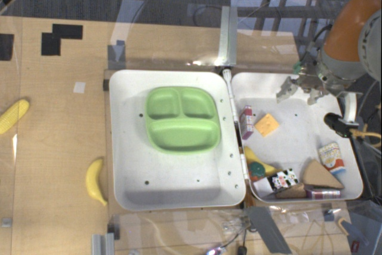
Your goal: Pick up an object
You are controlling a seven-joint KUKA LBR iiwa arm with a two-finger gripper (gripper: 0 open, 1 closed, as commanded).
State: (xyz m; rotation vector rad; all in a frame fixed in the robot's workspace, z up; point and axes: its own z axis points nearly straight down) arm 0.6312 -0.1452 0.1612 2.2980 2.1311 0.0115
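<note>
Pincer (pixel 301 91) spread, gripping nothing, poised over right bin (pixel 298 122) at upper right. Orange block (pixel 267 125) lies lower left of it, mid-bin. Pick not yet begun; descent and grasp remain.

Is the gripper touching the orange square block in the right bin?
Apart. The camera view shows bare white bin floor between the gripper and the orange square block.

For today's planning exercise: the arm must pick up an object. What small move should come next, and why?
Probably lower the gripper, shifting slightly toward the orange block. The gripper hangs over the right bin's far end with nothing between its fingers, and the block lies apart from the clutter.
</note>
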